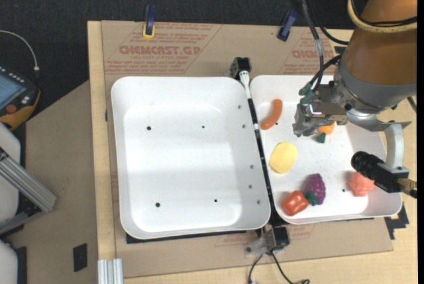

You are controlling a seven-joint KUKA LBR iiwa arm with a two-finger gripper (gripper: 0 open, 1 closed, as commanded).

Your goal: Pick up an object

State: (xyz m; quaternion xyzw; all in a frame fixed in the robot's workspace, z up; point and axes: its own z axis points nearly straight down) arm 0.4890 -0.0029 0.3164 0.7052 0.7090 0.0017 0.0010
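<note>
- The left bin (179, 157) is sitting on the brown cardboard sheet (199, 47), its white floor showing a few small dark dots.
- A black clip (240, 67) is standing at the far end of the seam where the two bins are meeting.
- The right bin (265, 87) is holding all the toy food.
- An orange sausage-shaped piece (271, 114) is lying tilted near the bin's far left corner, just to the left of the pincer and apart from it.
- A yellow lemon (283, 157) is resting nearer the camera, below the sausage piece and below-left of the pincer.
- A red pepper with a green stem (295, 202) is lying by the near edge, touching or almost touching a purple bunch of grapes (315, 188).
- The gripper (313, 122) is hanging low over the middle of the right bin; whether its fingers are apart or closed cannot be told.
- A small orange and green piece (324, 132) is peeking out right beneath the pincer, partly hidden by it; whether it is gripped cannot be told.
- A pink piece (361, 185) is lying near the right side, partly behind a black part.
</note>
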